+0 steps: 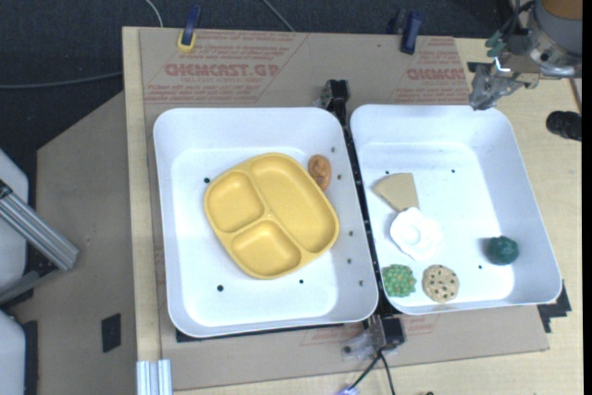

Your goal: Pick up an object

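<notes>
The right bin [518, 157] holds a tan wedge [398, 191], a white fried-egg piece [415, 232], a green round piece [399, 279], a chocolate-chip cookie [440, 283] and a dark teal ball [501, 250]. In the left bin [176, 199] lies a yellow three-section plate [269, 214], with a small brown pastry [319, 169] by its upper right edge. My gripper [484, 99] hangs over the far right corner of the right bin, apart from all the pieces, with nothing seen between its fingers.
Both bins rest on a cardboard sheet [277, 60] held by a blue-yellow clamp [190, 28] and a blue clamp [408, 30] at the back. A black clip [335, 94] sits between the bins. Cables cross the dark floor behind.
</notes>
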You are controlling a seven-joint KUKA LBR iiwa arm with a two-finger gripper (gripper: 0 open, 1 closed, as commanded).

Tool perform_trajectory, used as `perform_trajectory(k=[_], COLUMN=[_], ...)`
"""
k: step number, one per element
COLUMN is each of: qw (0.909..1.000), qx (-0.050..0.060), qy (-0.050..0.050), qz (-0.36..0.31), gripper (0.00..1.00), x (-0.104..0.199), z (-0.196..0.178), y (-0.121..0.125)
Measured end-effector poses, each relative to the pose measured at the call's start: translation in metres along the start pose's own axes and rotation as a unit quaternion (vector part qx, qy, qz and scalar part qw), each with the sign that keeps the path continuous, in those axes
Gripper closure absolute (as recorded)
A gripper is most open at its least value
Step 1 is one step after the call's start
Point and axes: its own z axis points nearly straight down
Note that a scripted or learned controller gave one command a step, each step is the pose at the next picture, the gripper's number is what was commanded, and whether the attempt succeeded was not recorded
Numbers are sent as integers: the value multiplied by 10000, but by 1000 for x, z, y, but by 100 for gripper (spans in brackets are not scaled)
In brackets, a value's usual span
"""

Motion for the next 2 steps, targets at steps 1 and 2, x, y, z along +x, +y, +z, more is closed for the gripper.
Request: perform_trajectory(k=[1,2], qw=[10000,10000], qx=[44,48], qy=[18,17], qz=[-10,-9], gripper=[100,100], x=[58,106], z=[4,19], y=[-22,-45])
